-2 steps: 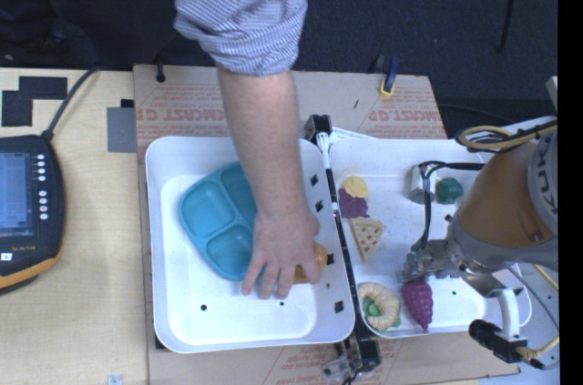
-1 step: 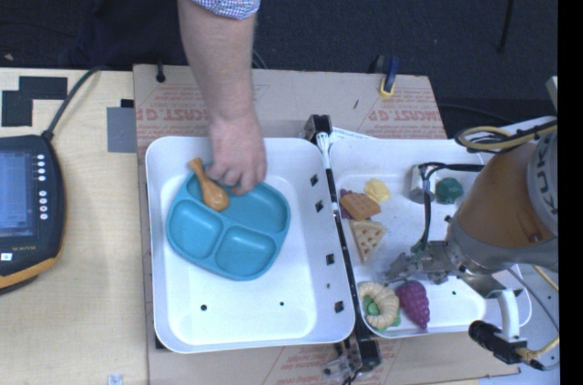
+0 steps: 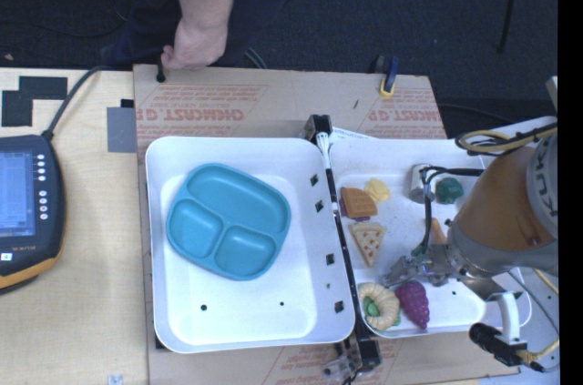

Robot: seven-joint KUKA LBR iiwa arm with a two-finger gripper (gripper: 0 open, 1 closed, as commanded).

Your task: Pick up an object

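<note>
The gripper (image 3: 412, 269) hung low in the right bin (image 3: 401, 154), whether its jaws were spread or pressed together could not be told. The purple grapes (image 3: 414, 303) lay just near of it.

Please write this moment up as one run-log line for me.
arm: over right white bin | gripper: low, beside purple toy grape bunch and tan toy wedge | grasp: unconfirmed | left white bin: blue divided plastic plate

Blue divided plate (image 3: 228, 221) in left bin (image 3: 173, 310), toy foods in right bin (image 3: 401, 151), arm (image 3: 501, 210) above
</note>
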